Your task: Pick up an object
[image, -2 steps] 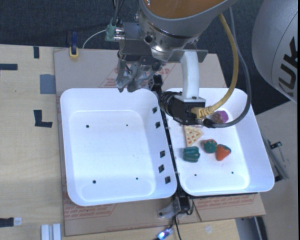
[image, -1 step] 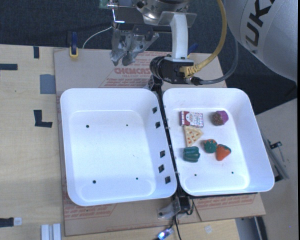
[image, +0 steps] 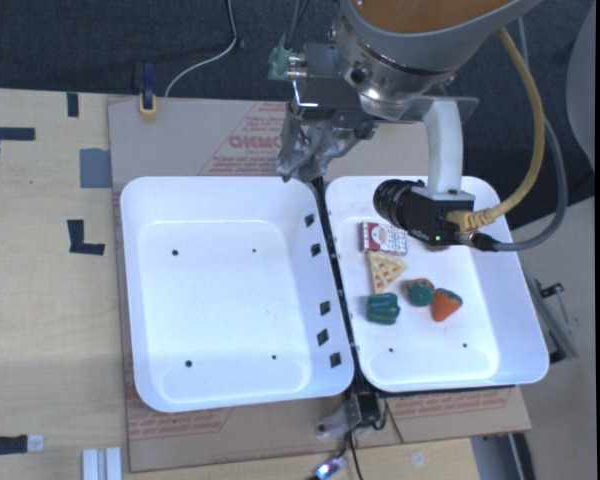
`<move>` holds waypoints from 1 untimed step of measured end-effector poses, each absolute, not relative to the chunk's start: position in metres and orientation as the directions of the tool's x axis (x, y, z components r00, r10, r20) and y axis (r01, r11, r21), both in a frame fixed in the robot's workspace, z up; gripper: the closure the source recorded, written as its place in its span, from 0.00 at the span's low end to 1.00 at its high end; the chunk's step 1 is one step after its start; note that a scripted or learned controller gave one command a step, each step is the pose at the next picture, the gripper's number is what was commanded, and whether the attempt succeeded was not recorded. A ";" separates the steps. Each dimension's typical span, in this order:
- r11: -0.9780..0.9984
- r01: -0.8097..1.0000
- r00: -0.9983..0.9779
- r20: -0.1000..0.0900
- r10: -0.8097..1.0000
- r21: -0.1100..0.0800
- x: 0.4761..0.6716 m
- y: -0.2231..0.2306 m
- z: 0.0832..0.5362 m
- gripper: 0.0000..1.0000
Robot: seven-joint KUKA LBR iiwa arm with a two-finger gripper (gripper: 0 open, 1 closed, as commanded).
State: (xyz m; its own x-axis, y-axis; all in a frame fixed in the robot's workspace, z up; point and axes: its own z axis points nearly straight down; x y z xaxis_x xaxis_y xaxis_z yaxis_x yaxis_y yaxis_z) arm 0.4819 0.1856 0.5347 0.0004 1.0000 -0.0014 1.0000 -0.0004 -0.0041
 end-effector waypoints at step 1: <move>0.002 1.000 -0.002 -0.002 1.000 -0.003 0.495 0.209 0.533 1.00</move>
